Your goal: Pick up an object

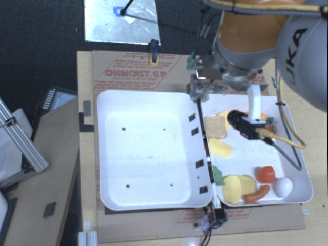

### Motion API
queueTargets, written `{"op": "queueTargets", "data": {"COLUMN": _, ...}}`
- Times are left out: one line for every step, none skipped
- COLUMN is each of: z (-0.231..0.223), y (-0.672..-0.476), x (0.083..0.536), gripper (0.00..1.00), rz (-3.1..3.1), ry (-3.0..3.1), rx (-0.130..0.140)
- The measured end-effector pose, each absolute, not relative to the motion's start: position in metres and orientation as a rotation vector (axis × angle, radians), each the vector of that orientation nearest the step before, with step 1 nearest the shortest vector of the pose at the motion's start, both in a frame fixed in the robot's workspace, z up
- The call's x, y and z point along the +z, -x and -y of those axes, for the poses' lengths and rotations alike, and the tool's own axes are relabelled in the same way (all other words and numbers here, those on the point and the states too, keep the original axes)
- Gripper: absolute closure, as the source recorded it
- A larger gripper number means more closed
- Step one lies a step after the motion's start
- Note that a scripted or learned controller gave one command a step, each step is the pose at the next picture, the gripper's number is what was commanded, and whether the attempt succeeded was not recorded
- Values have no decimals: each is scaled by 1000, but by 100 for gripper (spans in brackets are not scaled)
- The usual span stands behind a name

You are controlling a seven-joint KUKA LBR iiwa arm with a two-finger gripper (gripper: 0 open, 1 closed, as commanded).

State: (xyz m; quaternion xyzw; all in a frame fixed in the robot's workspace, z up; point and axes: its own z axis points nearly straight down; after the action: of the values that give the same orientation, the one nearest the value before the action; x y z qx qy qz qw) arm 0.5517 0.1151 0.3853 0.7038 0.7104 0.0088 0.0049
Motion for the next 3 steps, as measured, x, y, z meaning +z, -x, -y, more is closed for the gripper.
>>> {"op": "queueTargets", "data": {"z": -123, "y": -484, "x": 365, "gripper": 100, "rz": -2230, "ry": -2216, "rx": 0}}
{"op": "queueTargets", "data": {"z": -123, "y": -529, "x": 516, "gripper": 100, "rz": -2219, "ry": -2207, "rx": 28}}
{"op": "queueTargets", "data": {"z": -88, "y": -638, "x": 536, "gripper": 100, "rz": -2213, "ry": -2218, "rx": 8}}
